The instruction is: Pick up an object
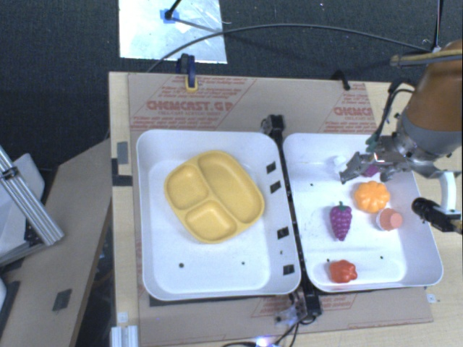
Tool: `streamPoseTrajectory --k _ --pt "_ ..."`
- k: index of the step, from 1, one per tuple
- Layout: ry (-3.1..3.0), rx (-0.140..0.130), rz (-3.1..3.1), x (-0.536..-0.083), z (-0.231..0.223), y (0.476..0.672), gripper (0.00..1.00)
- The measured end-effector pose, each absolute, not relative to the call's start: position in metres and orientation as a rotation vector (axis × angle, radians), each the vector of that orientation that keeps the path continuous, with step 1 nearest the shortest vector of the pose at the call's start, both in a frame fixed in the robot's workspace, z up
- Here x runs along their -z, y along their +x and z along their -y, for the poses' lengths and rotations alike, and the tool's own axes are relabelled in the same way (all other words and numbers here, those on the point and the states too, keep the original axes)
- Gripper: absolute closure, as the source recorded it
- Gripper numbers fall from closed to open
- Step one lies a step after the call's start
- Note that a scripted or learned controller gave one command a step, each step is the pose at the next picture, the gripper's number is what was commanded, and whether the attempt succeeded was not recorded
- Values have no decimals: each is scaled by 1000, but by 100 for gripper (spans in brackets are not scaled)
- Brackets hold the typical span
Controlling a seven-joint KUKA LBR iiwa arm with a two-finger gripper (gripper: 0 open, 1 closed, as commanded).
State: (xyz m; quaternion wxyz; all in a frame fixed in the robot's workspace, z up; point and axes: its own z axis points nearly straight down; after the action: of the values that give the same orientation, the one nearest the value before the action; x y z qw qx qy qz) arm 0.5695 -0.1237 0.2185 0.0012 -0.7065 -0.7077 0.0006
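target: orange pumpkin toy (pixel 372 196) mid-right of frame in right bin (pixel 427 266), purple grapes (pixel 341 220) lower left of it, pink cup (pixel 390 220) just beside | gripper (pixel 370 164) hovers just above-left of pumpkin, nothing seen between fingers, open/closed can't tell | advice: centre over pumpkin, descend straight, avoid cup | text: red "CHEMCAST GP" on cardboard (pixel 189 107) upper centre

Lighting is bright and even from overhead. The two white bins (pixel 217 284) are close to washed out, with only faint, soft shadows beneath the yellow tray (pixel 213 195) and the toys. A foil sheet (pixel 170 20) at the far side throws glare. The arm (pixel 434 100) at right is slightly blurred. The dark floor shows grain, and overall sharpness is moderate.
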Motion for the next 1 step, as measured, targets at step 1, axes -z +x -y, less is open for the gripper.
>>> streamPoseTrajectory --k 1 --pt "-2219 -2 2220 -171 122 560 0"
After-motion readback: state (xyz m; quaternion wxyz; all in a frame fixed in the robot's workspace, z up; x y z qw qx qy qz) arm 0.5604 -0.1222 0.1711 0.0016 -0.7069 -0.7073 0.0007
